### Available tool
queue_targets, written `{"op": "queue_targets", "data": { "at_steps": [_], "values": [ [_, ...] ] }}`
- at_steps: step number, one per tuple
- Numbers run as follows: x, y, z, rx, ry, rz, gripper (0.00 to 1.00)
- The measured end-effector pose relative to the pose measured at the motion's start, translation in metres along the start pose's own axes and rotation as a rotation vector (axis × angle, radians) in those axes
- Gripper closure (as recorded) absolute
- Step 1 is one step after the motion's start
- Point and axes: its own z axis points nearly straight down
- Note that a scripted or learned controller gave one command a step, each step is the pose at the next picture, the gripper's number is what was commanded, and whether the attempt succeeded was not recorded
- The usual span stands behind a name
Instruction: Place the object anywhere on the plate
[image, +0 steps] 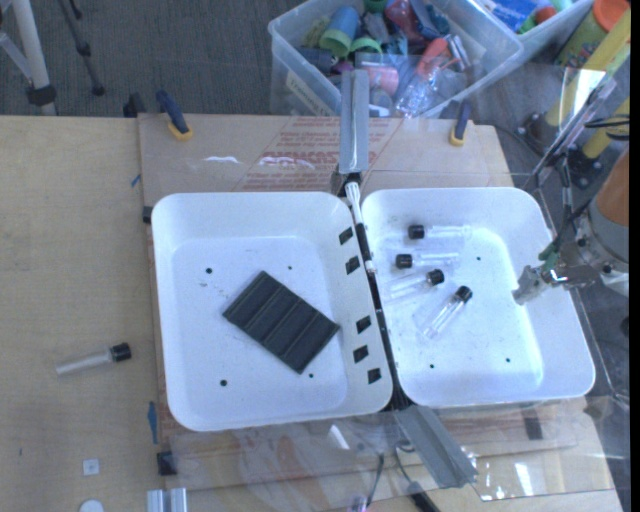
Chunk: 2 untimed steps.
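Note:
A dark ribbed rectangular plate (280, 321) lies flat and turned at an angle in the middle of the left bin (190, 225). Several clear vials with black caps lie in the right bin (520, 370): one (436, 233) at the back, one (425, 260) below it, one (418, 283) beside that, and one (446, 311) nearest the front. My gripper (530, 285) hangs over the right side of the right bin, to the right of the vials and apart from them. Nothing shows in its grasp.
Another capped vial (92, 360) lies on the wooden bench left of the bins. A clear tub (400, 45) of colourful items stands behind the bins. A metal bar (353, 120) runs back from the divide between the bins. Cables and hardware (580, 150) crowd the right side.

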Motion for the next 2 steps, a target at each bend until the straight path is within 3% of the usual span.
{"op": "queue_targets", "data": {
  "at_steps": [1, 2],
  "values": [
    [0.108, 0.019, 0.031, 0.004, 0.002, -0.251, 1.0],
    [0.149, 0.067, 0.029, -0.003, -0.001, -0.687, 1.0]
  ]
}}
